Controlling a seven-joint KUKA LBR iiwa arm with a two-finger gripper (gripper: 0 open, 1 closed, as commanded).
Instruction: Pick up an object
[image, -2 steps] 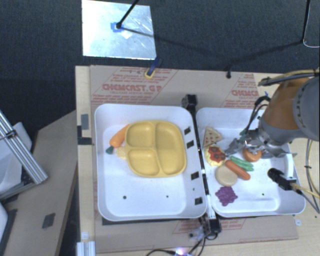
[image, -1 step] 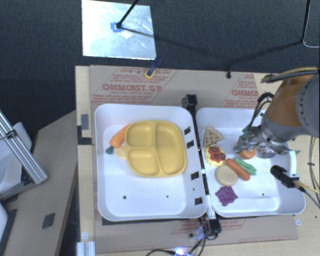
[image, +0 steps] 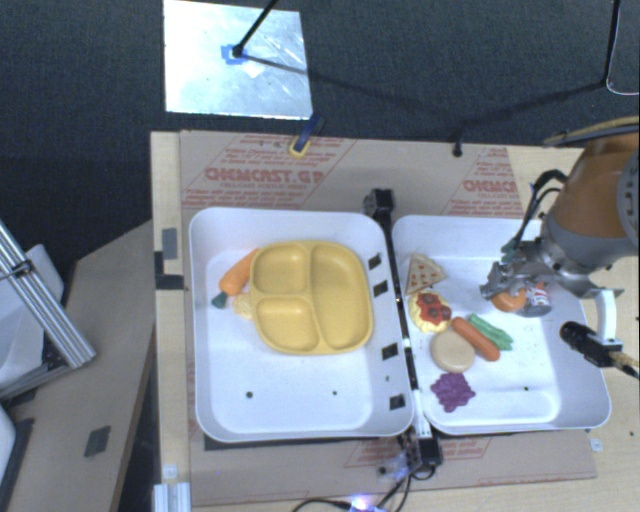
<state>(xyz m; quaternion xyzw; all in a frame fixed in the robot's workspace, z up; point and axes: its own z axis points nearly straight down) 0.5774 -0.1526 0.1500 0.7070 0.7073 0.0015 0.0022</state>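
My gripper (image: 512, 290) is low over the back right part of the right bin (image: 580, 400). A small orange object (image: 512, 299) shows right at its tip, partly hidden by the hand, and I cannot tell whether it is held or just lies underneath. To the left of the gripper lie a red sausage (image: 474, 337), a green bean pod (image: 492, 330), a round beige bun (image: 453, 351), a pizza piece (image: 431, 310), a triangular sandwich (image: 424, 271) and purple grapes (image: 453, 391).
The left bin (image: 215, 400) holds a yellow divided tray (image: 300, 297) with a carrot (image: 236, 273) at its left edge. A ridge with black clips (image: 395, 300) separates the bins. A black part of the arm (image: 590, 345) hangs over the right bin's right side.
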